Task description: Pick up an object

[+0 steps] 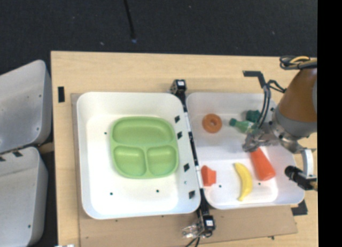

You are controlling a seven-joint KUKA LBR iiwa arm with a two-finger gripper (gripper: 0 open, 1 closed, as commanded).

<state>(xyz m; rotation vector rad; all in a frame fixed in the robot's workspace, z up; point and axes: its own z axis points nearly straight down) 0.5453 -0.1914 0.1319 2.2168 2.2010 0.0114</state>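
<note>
The right bin (224, 101) holds several small objects. An orange ring (212, 123) lies at its upper left and a green object (247, 121) sits to the right of it. Lower down are a yellow banana (244, 180), a small red-orange piece (208, 176) by the left wall, and an orange carrot-shaped object (263, 164). My gripper (253, 144) hangs low in the bin, just at the upper left end of the carrot-shaped object and below the green object. Nothing can be made out held in it.
The left bin (96, 198) carries a green divided plate (144, 146) in its middle. A black-clipped divider (188, 144) separates the two bins. My arm (298, 104) with its orange band and cables covers the right bin's right side.
</note>
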